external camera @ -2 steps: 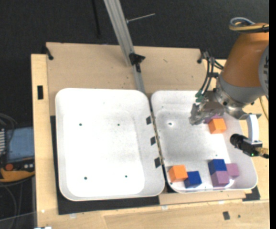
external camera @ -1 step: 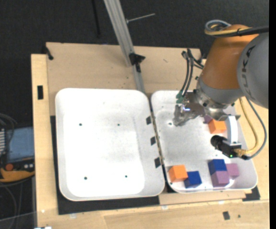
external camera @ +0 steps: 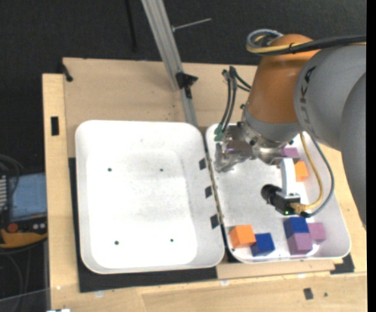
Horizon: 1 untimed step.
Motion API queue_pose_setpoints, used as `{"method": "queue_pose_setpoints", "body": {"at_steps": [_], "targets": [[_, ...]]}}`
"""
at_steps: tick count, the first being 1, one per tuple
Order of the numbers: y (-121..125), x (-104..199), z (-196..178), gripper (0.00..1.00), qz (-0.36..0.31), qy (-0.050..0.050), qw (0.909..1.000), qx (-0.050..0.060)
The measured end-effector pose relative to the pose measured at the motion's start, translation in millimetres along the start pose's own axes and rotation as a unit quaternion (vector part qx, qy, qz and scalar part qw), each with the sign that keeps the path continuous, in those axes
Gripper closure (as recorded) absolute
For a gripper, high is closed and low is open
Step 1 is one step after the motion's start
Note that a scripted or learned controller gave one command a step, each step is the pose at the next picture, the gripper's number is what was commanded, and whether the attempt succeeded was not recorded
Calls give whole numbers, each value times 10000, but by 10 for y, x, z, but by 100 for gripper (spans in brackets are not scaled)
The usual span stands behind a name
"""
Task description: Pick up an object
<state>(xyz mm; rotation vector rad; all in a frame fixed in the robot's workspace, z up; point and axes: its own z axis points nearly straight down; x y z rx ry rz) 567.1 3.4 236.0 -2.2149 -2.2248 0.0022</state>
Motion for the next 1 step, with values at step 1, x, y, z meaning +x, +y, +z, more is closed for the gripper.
{"method": "queue_pose_setpoints", "body": {"at_steps": [1], "targets": [[-2,618,-25,100,-13,8,10000,-15]]}}
